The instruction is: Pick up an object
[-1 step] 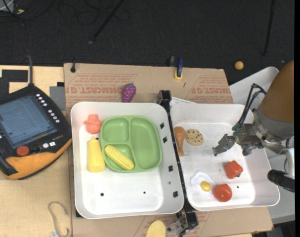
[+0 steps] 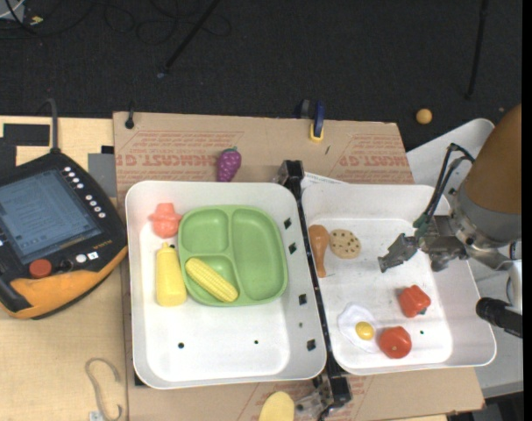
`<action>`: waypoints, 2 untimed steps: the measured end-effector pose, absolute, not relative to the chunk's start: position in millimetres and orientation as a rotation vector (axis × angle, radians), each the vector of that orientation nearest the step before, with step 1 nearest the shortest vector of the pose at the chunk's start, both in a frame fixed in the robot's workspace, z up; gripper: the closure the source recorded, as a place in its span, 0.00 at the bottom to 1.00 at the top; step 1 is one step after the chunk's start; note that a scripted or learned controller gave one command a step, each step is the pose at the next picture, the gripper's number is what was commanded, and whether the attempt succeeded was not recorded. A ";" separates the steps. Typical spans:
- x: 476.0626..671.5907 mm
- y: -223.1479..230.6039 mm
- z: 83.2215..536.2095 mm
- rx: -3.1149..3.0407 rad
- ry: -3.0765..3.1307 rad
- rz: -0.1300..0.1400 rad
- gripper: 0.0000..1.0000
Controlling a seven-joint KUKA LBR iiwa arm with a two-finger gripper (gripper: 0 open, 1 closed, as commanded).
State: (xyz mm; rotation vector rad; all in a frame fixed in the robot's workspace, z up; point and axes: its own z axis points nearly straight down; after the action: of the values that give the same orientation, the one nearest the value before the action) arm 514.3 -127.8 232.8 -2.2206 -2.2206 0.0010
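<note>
My gripper (image 2: 397,257) hangs over the right bin (image 2: 476,345), near its middle right, with nothing visibly held. Just below it lies a red pepper (image 2: 414,301). To its left are a cookie (image 2: 344,243) and a brown drumstick (image 2: 319,246) by the bin's left wall. A fried egg (image 2: 359,327) and a red tomato (image 2: 394,341) lie at the bin's front.
The left bin (image 2: 213,358) holds a green divided plate (image 2: 248,244), a corn cob (image 2: 212,280), a yellow bottle (image 2: 169,274) and a pink toy (image 2: 164,220). Purple grapes (image 2: 228,163) lie behind the bins, a lemon (image 2: 277,405) in front. A teach pendant (image 2: 46,226) sits at far left.
</note>
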 end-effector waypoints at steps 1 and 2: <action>518.0 -135.0 175.0 -2.217 -2.217 0.006 0.00; 512.1 -134.3 130.3 -2.216 -2.217 0.005 0.00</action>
State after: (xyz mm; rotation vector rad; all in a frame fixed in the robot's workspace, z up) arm 512.1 -134.3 130.3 -2.2165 -2.2169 0.0052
